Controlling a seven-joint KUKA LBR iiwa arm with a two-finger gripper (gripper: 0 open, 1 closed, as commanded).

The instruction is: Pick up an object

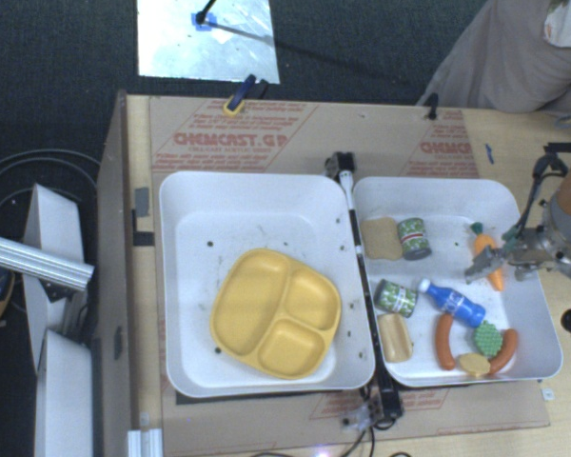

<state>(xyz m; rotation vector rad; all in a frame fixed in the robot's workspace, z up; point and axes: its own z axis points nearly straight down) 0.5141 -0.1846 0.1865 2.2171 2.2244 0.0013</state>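
A robotics lab test bench. Two shallow white bins (266, 193) sit on a brown protective board (295, 131); left of the bins lie loose black cables (38, 174) and a metal rail (38, 262), and beyond them dark carpet (57, 46) carries a taped foil sheet (207, 25).

You have two bins side by side on the tabletop (295, 131). A tray (276, 312) lies in the left bin (186, 208). The right bin (528, 350) holds two cans (412, 237), a bottle (455, 304) and toy food.
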